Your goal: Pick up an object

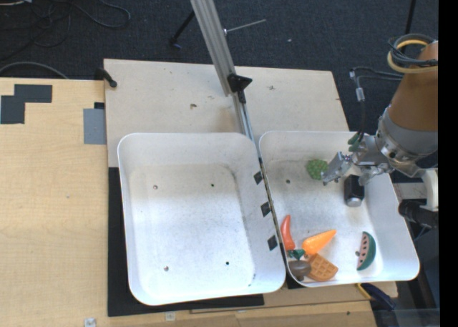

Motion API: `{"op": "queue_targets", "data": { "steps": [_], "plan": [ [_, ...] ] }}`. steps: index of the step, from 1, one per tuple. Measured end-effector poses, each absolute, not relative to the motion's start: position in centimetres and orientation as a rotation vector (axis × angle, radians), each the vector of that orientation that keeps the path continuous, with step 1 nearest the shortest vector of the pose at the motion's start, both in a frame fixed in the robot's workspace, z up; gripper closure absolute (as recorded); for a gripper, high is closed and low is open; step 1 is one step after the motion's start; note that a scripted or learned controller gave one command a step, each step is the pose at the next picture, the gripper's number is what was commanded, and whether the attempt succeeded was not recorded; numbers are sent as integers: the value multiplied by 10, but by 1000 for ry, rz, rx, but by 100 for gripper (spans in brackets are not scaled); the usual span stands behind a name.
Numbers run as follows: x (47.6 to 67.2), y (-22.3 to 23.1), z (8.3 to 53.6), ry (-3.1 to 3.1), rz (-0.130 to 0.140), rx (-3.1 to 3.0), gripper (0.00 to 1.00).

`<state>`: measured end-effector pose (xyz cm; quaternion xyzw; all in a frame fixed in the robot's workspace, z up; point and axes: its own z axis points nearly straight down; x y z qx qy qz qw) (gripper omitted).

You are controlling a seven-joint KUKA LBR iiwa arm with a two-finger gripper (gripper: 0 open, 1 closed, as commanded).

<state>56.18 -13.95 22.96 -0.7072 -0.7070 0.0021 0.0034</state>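
Your gripper (342, 172) hangs over the right bin (401, 265), just beside the green toy (317, 169); you cannot tell its state. Carrot (318, 240), waffle (322, 269) and watermelon slice (366, 250) lie along the near edge.
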Motion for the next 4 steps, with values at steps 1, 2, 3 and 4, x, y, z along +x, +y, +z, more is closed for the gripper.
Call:
{"op": "queue_targets", "data": {
  "steps": [1, 2, 3, 4],
  "plan": [
    [567, -136, 168, -2214, 8, -2217, 0],
    [567, -145, 112, -2215, 8, -2217, 0],
    [568, -147, 126, -2211, 4, -2227, 100],
    [573, -147, 188, -2224, -3, -2223, 100]
  ]
}}
